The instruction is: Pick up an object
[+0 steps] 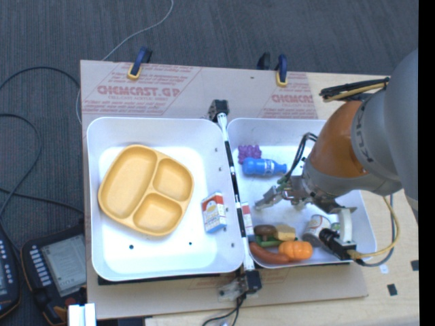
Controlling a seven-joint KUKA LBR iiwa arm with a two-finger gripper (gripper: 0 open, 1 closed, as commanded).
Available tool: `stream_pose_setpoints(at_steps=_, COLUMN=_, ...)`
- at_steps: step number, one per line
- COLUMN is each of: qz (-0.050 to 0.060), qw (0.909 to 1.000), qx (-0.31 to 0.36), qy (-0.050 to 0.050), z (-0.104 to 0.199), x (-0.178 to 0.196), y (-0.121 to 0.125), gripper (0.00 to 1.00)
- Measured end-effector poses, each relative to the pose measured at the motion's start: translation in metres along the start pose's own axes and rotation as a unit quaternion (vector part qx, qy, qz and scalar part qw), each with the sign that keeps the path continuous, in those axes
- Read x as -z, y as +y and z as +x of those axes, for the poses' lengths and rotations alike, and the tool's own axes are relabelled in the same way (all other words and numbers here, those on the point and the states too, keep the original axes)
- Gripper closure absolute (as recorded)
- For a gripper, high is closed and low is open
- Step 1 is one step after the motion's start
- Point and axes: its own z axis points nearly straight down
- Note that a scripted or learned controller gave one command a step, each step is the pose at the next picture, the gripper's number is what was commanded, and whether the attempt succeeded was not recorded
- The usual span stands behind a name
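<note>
Two fingers spread wide, holding nothing, over right bin; blue bottle lies just behind them, long axis left-right

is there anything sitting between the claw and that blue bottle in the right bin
Nothing visible. The claw hangs in the right bin just below the blue bottle, with bare white floor between them. The purple toy lies on the bottle's far side.
</note>
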Motion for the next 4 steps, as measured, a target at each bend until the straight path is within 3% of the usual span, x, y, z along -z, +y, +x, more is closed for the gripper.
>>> stream_pose_setpoints(at_steps=1, qz=-0.003, qw=1.0, qx=0.0, qy=-0.001, z=0.012, x=0.001, y=-0.035, gripper=0.0)
stream_pose_setpoints(at_steps=2, qz=-0.003, qw=1.0, qx=0.0, qy=0.0, z=0.012, x=0.011, y=-0.034, gripper=1.0)
stream_pose_setpoints(at_steps=3, qz=-0.003, qw=1.0, qx=0.0, qy=0.0, z=0.012, x=0.011, y=-0.034, gripper=0.0)
stream_pose_setpoints(at_steps=4, qz=0.001, qw=1.0, qx=0.0, qy=0.0, z=0.012, x=0.0, y=-0.037, gripper=0.0)
